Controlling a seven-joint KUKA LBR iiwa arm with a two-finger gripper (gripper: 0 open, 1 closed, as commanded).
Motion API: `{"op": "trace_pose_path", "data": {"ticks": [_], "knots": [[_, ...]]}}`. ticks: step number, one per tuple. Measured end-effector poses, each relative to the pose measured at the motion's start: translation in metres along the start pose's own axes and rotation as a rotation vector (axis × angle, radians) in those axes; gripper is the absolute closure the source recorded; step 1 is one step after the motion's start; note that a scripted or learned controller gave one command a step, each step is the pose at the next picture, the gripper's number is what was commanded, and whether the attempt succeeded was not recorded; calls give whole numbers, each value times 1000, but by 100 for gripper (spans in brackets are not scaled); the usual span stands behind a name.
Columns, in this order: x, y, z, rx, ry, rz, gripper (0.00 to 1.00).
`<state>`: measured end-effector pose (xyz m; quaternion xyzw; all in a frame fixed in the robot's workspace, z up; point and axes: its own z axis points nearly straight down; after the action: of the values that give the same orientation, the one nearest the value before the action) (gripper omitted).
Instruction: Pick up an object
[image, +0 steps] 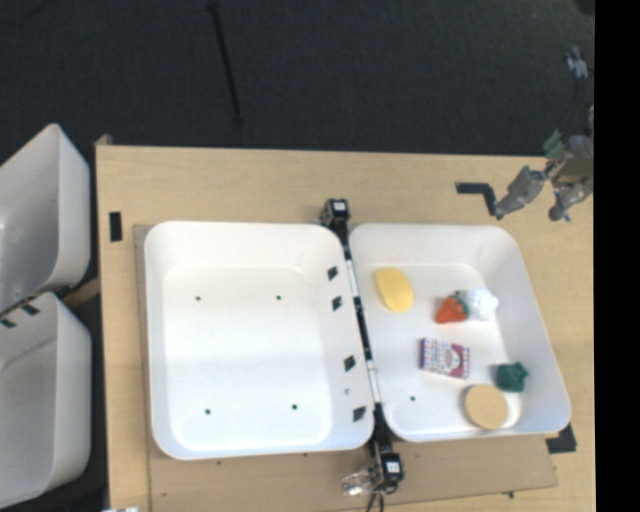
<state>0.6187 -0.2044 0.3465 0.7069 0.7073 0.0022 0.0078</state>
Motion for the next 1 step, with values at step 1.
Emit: {"op": "trace_pose_path", "data": {"ticks": [1], "knots": [[-26,-62,96,25,9,5,0]]}}
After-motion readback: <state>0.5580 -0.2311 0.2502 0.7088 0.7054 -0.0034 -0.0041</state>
